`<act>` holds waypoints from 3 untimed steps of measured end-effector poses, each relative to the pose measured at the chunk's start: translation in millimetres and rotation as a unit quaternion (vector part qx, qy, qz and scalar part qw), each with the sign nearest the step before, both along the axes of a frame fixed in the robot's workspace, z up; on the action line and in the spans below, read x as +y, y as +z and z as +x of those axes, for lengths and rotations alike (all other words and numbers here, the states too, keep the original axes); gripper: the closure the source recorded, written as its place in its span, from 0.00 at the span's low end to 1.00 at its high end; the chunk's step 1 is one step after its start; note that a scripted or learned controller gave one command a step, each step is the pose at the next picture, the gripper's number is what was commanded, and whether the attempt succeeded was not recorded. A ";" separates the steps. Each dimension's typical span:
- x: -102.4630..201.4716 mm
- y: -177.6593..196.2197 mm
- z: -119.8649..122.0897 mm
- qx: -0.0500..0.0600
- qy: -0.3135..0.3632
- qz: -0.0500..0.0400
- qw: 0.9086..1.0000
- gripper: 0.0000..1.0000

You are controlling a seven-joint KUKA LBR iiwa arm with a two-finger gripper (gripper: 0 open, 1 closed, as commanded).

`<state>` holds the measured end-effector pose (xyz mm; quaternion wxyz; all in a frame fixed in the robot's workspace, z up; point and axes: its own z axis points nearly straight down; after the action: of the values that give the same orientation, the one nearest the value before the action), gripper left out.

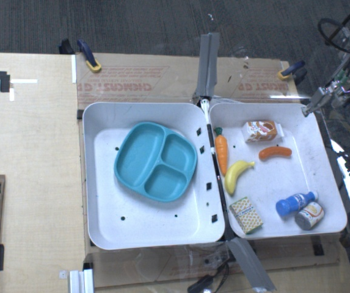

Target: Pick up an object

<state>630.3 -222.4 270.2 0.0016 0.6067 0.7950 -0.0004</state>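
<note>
The right bin (321,163) holds several objects. An orange carrot (222,153) lies along its left wall, with a yellow banana (237,174) beside it. A wrapped snack packet (261,130) and a red-orange sausage (275,153) sit toward the back. A small patterned box (246,215) lies at the front left. A blue bottle (295,204) and a small can (309,215) lie at the front right. My gripper (309,109) hangs over the bin's back right corner, apart from all of them.
The left bin (98,182) holds a blue divided plate (156,161). Clamps (90,56) hold a cardboard sheet behind the bins. A grey post (207,66) stands between the bins at the back. Cables hang at the far right.
</note>
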 end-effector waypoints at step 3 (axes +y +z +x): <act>56.4 -143.4 29.5 0.000 0.077 0.001 0.997 0.00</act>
<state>659.8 -166.0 126.8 0.0013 0.5436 0.8393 0.0002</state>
